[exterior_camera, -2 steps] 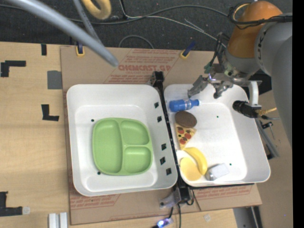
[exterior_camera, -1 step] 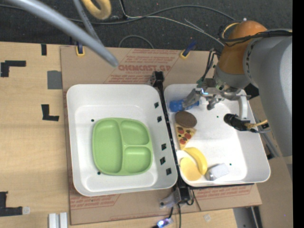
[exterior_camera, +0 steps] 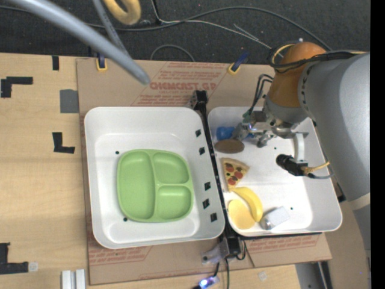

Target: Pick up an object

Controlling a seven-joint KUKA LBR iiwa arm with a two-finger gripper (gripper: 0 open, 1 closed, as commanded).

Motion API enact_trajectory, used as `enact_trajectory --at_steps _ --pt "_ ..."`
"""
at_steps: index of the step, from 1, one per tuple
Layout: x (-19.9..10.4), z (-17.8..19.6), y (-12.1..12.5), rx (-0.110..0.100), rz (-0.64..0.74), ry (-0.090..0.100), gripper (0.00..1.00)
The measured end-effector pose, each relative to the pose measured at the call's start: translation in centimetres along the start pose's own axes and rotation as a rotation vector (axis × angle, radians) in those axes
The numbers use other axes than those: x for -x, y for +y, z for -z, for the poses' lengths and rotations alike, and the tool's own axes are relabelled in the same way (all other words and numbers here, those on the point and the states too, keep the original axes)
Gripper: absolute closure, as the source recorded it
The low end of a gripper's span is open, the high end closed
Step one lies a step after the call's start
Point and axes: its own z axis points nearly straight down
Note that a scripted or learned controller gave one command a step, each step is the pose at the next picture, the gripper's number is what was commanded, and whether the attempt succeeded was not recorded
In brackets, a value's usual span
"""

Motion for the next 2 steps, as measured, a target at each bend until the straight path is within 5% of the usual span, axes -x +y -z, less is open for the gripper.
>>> enact_trajectory --at_steps 1,2 --pt "-0.1 1.2 0.1 0.006 -0.001 0.0 1.0" --pt "-0.4 7.3 -0.3 0.014 -0.001 0.005 1.0"
